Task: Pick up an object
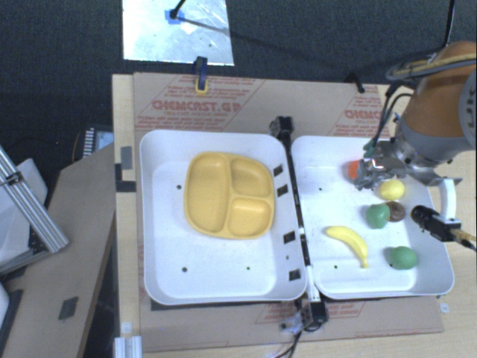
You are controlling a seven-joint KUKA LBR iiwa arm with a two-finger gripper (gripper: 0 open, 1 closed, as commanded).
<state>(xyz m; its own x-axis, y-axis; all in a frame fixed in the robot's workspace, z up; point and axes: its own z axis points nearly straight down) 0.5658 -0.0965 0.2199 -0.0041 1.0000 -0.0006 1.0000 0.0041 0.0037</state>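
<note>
divided plate (227, 195) in left bin (160, 222); banana (349, 242) in right bin (328, 177)

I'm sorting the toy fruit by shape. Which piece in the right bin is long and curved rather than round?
The yellow banana, lying toward the bin's front. The lemon and both green fruits are rounded.

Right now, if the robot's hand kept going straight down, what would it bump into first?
Probably the orange ball. The hand hangs over the right bin, just beside that ball, with the lemon close by. From above I can't tell how high it is, so it might touch the bin floor instead.
</note>
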